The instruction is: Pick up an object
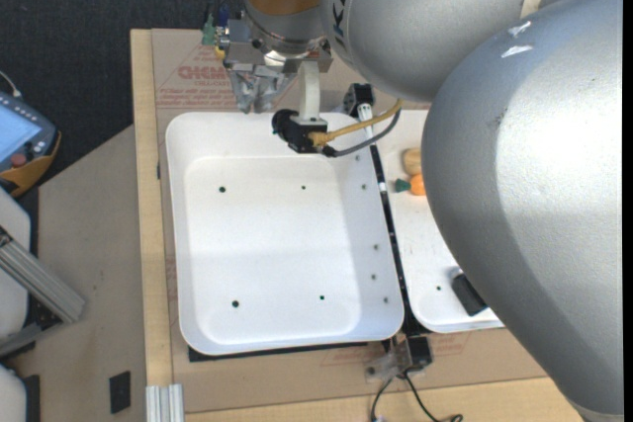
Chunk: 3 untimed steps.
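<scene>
My gripper [259,92] hangs over the back rim of the left white bin [188,212], near its far left corner. In the right bin [435,311], beside the divider, lie a tan object [410,158], an orange object [418,184] and a small green piece [402,184]. A black object [467,293] rests near that bin's front. The grey arm hides most of the right bin. Nothing can be seen in the gripper's grasp.
A black connector with a yellowish cable [299,130] hangs from the wrist over the left bin's back edge. Both bins sit on a brown board [158,114]. A blue-screened device [18,138] lies off the bench at the left.
</scene>
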Each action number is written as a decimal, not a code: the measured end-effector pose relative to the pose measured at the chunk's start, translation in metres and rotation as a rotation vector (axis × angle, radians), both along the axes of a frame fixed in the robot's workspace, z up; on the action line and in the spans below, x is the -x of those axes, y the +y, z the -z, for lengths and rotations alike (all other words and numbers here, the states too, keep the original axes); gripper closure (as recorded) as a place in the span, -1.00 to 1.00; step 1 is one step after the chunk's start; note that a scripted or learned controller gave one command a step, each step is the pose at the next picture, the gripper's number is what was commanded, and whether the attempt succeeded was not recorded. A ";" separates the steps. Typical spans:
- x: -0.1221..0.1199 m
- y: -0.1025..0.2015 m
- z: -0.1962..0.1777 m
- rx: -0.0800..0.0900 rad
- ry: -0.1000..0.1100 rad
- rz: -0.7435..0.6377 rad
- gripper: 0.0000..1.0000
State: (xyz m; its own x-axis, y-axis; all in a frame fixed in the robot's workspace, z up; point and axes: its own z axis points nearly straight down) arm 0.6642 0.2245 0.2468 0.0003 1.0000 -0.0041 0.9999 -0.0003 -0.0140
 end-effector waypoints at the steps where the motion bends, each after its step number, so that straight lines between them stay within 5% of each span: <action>1: 0.071 -0.025 -0.074 -0.004 -0.008 0.001 1.00; 2: 0.059 0.001 -0.079 -0.005 -0.017 -0.002 1.00; 3: 0.052 -0.001 0.065 0.000 0.000 0.001 1.00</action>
